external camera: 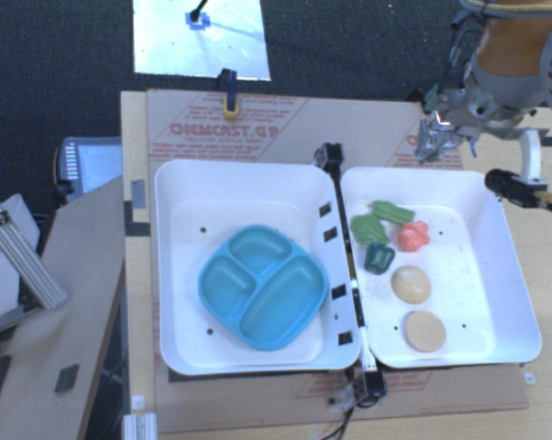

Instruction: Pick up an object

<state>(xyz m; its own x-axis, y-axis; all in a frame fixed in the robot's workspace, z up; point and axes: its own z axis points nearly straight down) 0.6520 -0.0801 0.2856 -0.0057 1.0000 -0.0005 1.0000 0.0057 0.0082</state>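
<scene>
Gripper (434, 145) hovers past the 12 o'clock rim of the right bin (505, 246); can't tell its state. Risk: the green leafy piece (383, 221), red piece (414, 236) and dark green piece (379, 258) crowd together at the bin's 10 o'clock, so a descent could nudge neighbours or pinch 2. Easier targets: round bun (410, 284) at centre, tan disc (425, 330) at 6. Left bin (184, 200) holds 1 blue divided plate (262, 285).

Glossy blue plastic tray (260, 284), smooth white bins (248, 180)
</scene>
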